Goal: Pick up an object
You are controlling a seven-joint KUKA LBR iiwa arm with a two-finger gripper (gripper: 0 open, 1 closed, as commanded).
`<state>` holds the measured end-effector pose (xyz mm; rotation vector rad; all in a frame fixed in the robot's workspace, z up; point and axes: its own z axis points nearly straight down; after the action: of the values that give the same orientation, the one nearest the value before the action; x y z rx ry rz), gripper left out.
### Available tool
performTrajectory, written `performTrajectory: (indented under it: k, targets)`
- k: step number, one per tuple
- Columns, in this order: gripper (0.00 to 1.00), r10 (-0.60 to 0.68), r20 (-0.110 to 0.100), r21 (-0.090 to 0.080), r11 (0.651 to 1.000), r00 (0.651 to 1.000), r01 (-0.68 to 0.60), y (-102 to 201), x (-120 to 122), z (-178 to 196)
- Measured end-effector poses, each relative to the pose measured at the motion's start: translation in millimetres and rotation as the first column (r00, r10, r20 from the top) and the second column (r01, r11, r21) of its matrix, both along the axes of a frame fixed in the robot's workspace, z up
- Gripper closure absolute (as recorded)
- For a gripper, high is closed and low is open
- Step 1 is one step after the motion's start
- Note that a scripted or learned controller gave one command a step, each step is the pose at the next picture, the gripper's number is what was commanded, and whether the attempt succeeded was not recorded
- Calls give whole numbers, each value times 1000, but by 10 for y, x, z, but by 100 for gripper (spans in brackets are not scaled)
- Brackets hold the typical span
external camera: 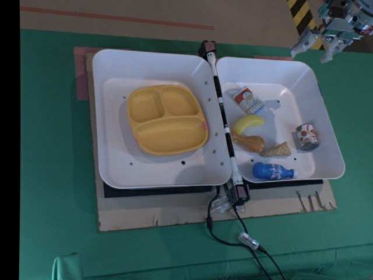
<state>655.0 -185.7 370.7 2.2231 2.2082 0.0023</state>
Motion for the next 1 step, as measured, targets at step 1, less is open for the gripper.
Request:
performTrajectory:
  k: [1]
  targets:
    - [0,1,7,-3,1000,1000,-1,118,-297,-1756]
